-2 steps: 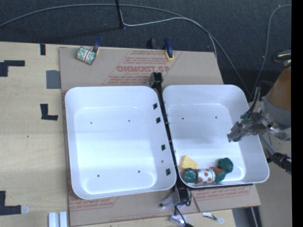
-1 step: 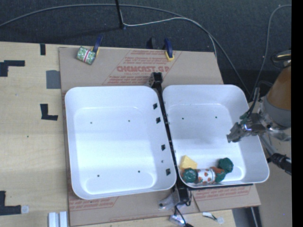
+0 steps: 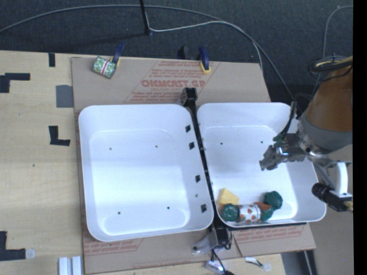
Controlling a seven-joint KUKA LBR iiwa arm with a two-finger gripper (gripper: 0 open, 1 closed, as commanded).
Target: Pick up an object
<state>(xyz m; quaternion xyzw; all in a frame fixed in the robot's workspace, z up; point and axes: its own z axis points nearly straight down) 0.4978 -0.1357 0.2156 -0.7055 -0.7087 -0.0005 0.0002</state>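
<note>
Both bins (image 3: 137, 116) look like smooth, glossy white plastic; under them lies matt brown cardboard (image 3: 166, 82) on a pale wooden table (image 3: 34, 171).

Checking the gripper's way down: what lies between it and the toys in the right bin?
In the camera view, bare white bin floor separates the gripper from the toys.

**Two bins side by side, objects gathered in the right bin's near edge**

The shallow white plastic left bin (image 3: 137, 171) and the shallow white plastic right bin (image 3: 246, 125) sit touching along their inner edges on a brown cardboard sheet (image 3: 166, 82). In the right bin, along its near edge, lie a yellow wedge-shaped block (image 3: 228, 197) by the near-left corner, a dark green round object (image 3: 230, 212) just before it, a red-and-white patterned cylinder (image 3: 250, 213) to its right, and a green rounded lump (image 3: 273, 199) further right. The grey two-finger gripper (image 3: 269, 162) hangs above that bin's right side. A small green-patterned box (image 3: 104, 67) lies on the cardboard's far-left corner.
</note>
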